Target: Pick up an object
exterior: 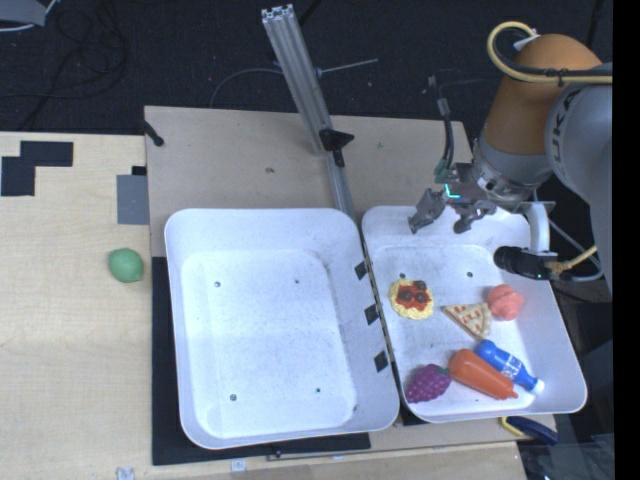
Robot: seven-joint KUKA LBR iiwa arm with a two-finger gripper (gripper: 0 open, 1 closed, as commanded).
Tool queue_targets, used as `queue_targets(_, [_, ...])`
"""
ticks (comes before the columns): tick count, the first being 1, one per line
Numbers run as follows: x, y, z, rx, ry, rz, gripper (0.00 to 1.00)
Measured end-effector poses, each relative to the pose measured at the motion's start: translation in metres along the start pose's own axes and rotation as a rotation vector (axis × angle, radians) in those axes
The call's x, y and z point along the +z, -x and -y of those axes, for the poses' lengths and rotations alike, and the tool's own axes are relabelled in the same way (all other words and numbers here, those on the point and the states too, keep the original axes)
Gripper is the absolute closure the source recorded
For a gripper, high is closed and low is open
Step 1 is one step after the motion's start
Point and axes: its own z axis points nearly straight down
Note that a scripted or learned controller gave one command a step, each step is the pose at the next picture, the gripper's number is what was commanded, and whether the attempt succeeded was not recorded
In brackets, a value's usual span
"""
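Observation:
My gripper [445, 218] hangs over the far edge of the right bin [455, 253], its two dark fingers spread apart with nothing between them. Below it in that bin lie a yellow round toy with red topping [412, 299], a pizza slice [468, 318], a pink ball-like toy [505, 302], an orange carrot [481, 374], a blue and white bottle [507, 364] and a purple bunch of grapes [428, 383]. The gripper is apart from all of them, well above and behind the yellow toy.
The left bin [265, 328] sits beside the right one. A green ball [126, 265] rests on the wooden bench at the left. A slanted aluminium bar [305, 88] rises behind the bins. A yellow and blue object [530, 427] pokes out below the right bin.

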Motion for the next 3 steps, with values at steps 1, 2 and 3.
queue_targets(1, [0.0, 0.0, 0.0, 0.0, 0.0, 0.0, 0.0])
queue_targets(2, [0.043, -0.002, 0.003, 0.0, -0.004, 0.0, 0.0])
queue_targets(3, [0.105, 0.001, 0.0, 0.0, -0.006, 0.0, 0.0])
